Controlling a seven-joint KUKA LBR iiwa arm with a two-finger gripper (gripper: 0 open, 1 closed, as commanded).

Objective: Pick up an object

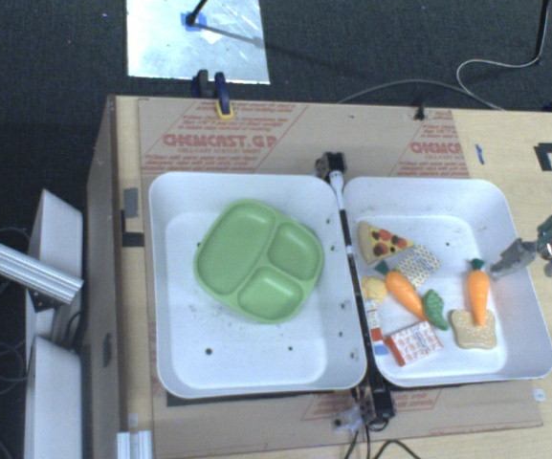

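The right bin (505, 208) holds several toy foods. A pizza slice (385, 242) lies at its left, with a speckled grey piece (419, 259) beside it. Below them an orange carrot (405, 295) lies slanted next to a green piece (434, 309) and a small yellow piece (374, 288). A second carrot (478, 296) stands over a toast slice (474, 332). A red and white packet (411, 342) lies near the front wall. My gripper (507, 259) reaches in over the bin's right rim, just right of the second carrot's green top, with nothing seen in it.
The left bin (189, 208) holds a green divided plate (259, 260). A black divider (350, 266) runs between the bins. Brown cardboard (256, 132) lies under both bins, and cables (505, 65) trail at the back right.
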